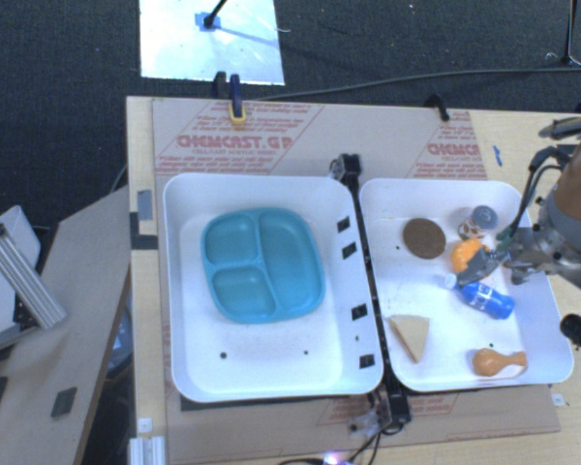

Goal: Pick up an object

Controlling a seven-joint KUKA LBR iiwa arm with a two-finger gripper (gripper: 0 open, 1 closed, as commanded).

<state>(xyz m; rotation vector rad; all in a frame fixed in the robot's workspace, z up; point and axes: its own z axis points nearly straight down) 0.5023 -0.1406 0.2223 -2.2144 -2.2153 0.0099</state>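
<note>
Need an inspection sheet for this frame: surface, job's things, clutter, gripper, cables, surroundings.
Surface: bench with printed board under two white bins; left bin, right bin.
Job's things: in the right bin, brown disc, orange piece, blue bottle lying down, wedge, tan pear-shaped toy, small grey round item.
Clutter: blue divided plate in the left bin.
Gripper: gripper low over the right bin by the orange piece and bottle; finger state unclear.
Cables: black cable along the bench's far edge; wires at the near edge.
Surroundings: dark floor, pale sheet, aluminium rail at left.
</note>
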